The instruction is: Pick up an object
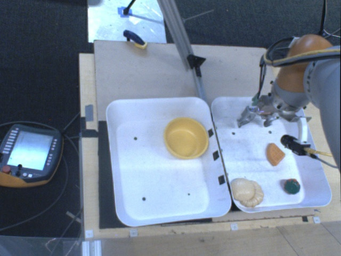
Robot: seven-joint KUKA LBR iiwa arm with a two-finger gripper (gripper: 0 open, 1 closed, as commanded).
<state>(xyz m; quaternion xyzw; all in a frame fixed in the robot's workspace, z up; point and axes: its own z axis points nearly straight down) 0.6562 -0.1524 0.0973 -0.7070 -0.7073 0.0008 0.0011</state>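
Camera view: tool (257,119), fingers spread and holding nothing, hangs near right bin's (319,199) far rim, open floor beneath.

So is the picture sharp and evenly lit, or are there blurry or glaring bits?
In the camera view the light is soft and even; the white bins look bright, a little washed out, with faint shadows. The yellow bowl is clear, but the end effector looks slightly smeared. A bright glare patch lies on the floor at the top.

Yellow bowl (186,137); white bins (128,196)
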